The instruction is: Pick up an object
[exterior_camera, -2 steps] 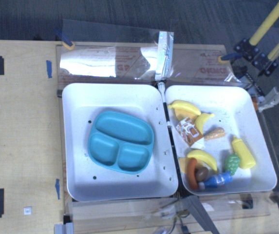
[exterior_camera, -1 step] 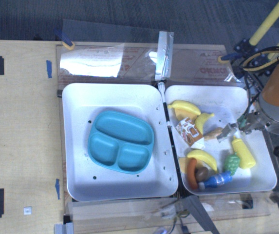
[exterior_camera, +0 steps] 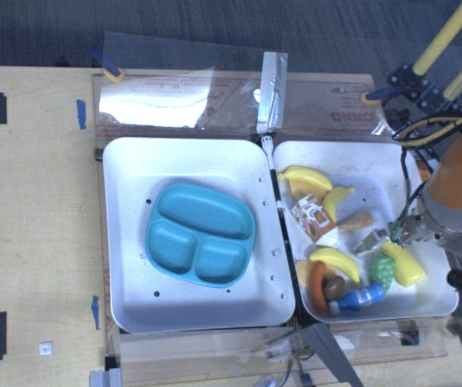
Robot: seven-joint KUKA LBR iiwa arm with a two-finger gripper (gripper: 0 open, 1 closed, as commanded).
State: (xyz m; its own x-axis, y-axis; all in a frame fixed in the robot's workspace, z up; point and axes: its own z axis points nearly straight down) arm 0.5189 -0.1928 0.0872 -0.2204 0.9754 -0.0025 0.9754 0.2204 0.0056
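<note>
Currently, left white bin (exterior_camera: 126,216) holds a blue three-compartment plastic tray (exterior_camera: 201,234). Right white bin (exterior_camera: 424,297) holds yellow toy bananas (exterior_camera: 305,178) and mixed clutter. Gripper (exterior_camera: 393,234) low over clutter; grip state: cannot tell.

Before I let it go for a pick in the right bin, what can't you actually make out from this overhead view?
- Gripper: too small and blurred among the items to tell its finger state or whether anything is gripped.
- Arm: cut off by the right edge.
- Orange item and blue item: partly overlapped by the lower banana and neighbours; identity unclear.
- Small carton: print too small to read.
</note>
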